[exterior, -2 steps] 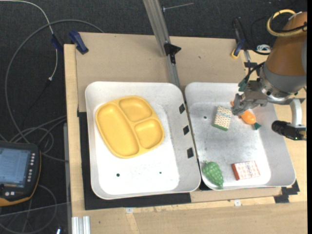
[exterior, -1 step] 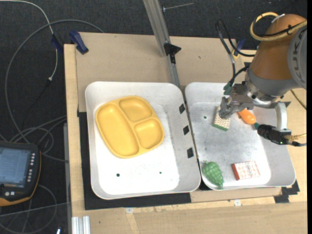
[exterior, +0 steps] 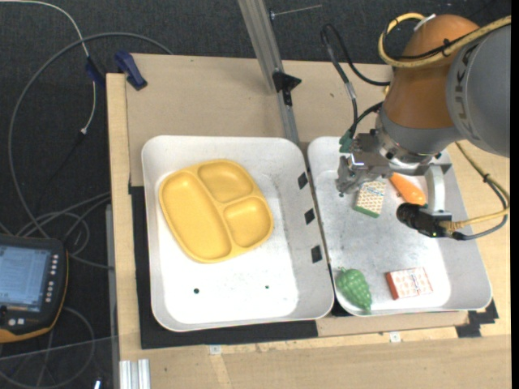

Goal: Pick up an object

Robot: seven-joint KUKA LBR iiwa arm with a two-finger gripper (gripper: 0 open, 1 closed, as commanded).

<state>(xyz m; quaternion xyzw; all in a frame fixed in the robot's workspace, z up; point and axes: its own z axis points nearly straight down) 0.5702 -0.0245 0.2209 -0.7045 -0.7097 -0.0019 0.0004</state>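
The grey arm (exterior: 486,79), smooth and rounded with a glossy orange band (exterior: 430,63) above the wrist, looms nearest the lens at the upper right of the frame, black and yellow cables looping round it. Below it the pincer (exterior: 350,173) hangs over the upper left part of the right bin (exterior: 470,286); whether it is spread or pressed together cannot be told, as the wrist hides most of it. Just beside it, lower right, lies a small flat card-like packet (exterior: 370,198) with a pale dotted green face, touching or nearly touching the pincer, though no grip on it can be made out. To the right of the packet sits an orange carrot-shaped piece (exterior: 408,189), partly covered by the arm's grey bracket. At the lower left corner of the same bin rests a knobbly green lump (exterior: 354,288), against the rim, and to its right a small flat red-and-white box (exterior: 409,282). The left bin (exterior: 162,298), shallow, white and speckled with rounded corners, holds a smooth yellow plastic plate (exterior: 215,209) with three compartments, set toward its upper left. Both bins lie side by side on a pale wooden desk (exterior: 203,87), with a blue clip (exterior: 130,70) at its upper left corner and a metal pole (exterior: 258,23) rising at the upper middle.
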